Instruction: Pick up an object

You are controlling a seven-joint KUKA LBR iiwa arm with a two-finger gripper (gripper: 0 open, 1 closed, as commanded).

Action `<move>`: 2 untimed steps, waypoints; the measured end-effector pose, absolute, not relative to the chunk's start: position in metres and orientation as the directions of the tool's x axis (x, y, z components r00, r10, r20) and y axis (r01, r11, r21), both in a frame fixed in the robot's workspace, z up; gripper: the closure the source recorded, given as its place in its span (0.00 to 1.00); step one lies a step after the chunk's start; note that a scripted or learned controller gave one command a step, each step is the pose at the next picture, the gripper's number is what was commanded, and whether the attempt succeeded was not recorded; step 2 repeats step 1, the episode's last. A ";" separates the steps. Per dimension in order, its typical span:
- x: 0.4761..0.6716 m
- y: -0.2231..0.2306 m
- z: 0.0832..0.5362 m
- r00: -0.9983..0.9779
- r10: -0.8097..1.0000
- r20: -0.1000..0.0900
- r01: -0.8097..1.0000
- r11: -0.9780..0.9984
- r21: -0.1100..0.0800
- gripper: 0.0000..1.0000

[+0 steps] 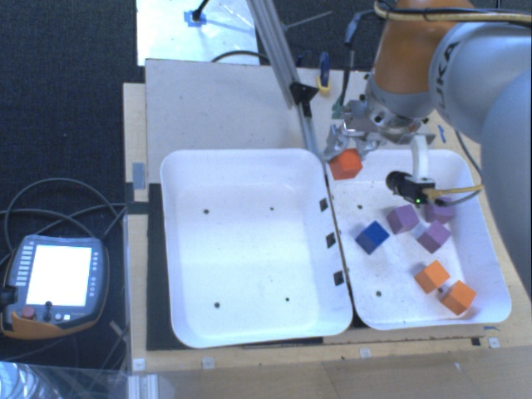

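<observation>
An orange-red cube (346, 164) sits between the fingers of the gripper (349, 144), seemingly lifted above the right bin's (490, 293) upper-left corner, though the height is hard to judge. The lift appears underway; next it calls for a steady rise. Below lie a blue cube (372, 237), three purple blocks (403, 219) and two orange ones (431, 276).

Dark carpet floor (66, 73), wooden bench (249, 368)
</observation>
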State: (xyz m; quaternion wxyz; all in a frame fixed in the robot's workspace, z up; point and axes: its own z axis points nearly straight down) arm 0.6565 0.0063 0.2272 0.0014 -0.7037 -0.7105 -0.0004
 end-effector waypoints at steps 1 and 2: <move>0.638 0.052 0.230 -0.009 1.000 0.002 1.000 0.009 -0.001 1.00; 0.638 0.052 0.230 -0.009 1.000 0.002 1.000 0.009 -0.001 1.00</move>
